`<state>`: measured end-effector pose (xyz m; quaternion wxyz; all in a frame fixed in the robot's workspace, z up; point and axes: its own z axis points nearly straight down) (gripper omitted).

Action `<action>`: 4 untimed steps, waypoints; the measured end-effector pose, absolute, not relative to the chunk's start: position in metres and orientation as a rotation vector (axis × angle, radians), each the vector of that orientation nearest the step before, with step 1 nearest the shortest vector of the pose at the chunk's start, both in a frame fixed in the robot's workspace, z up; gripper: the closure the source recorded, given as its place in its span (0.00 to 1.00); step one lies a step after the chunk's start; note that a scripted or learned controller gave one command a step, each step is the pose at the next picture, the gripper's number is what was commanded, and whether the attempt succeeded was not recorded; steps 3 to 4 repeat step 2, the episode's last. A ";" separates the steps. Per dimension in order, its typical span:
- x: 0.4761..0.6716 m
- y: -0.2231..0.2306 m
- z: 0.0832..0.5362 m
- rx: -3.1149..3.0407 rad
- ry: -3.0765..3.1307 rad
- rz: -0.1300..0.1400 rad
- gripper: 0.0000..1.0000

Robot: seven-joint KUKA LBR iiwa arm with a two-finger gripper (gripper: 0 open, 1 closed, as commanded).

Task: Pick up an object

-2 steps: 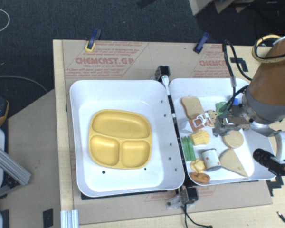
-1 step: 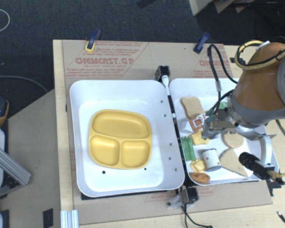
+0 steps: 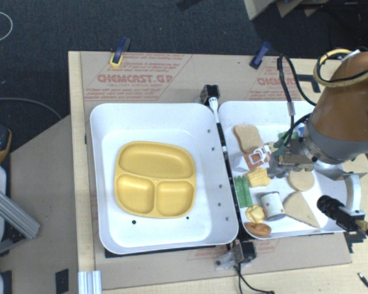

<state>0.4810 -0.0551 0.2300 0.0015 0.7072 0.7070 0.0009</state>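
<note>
Dark grey carpet lies all around a light wooden bench (image 3: 172,72) with red letters printed on it. Two shallow white plastic bins sit side by side on the bench.

The left white bin (image 3: 104,127) holds one thing: a yellow plastic plate with three sections (image 3: 154,177). It lies flat near the middle of that bin.

The right white bin (image 3: 233,118) holds lots of small toy foods. A tan slice of toy bread (image 3: 248,137) lies near the top. Below it is a small white and orange-red card-like piece (image 3: 256,158), then a yellow cheese-like block (image 3: 258,177). A green flat strip (image 3: 242,192) lies along the bin's left wall. A small white can with a red band (image 3: 272,204) sits next to a tan triangle wedge (image 3: 303,210). A small yellow lump (image 3: 254,213) and a brown bun-like piece (image 3: 258,228) rest at the bottom edge. A pale round disc (image 3: 302,180) lies partly under the arm.

The grey robot arm with an orange band (image 3: 343,112) reaches over the right bin. Its gripper (image 3: 288,159) is low among the toys, just beside the card-like piece and the cheese-like block. I cannot tell if it is squeezed together or spread apart, or if it has anything.
</note>
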 end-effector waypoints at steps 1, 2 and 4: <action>0.488 -0.041 0.232 2.218 2.222 0.003 1.00; 0.482 -0.056 0.218 2.226 2.221 -0.004 1.00; 0.482 -0.056 0.218 2.226 2.221 -0.004 1.00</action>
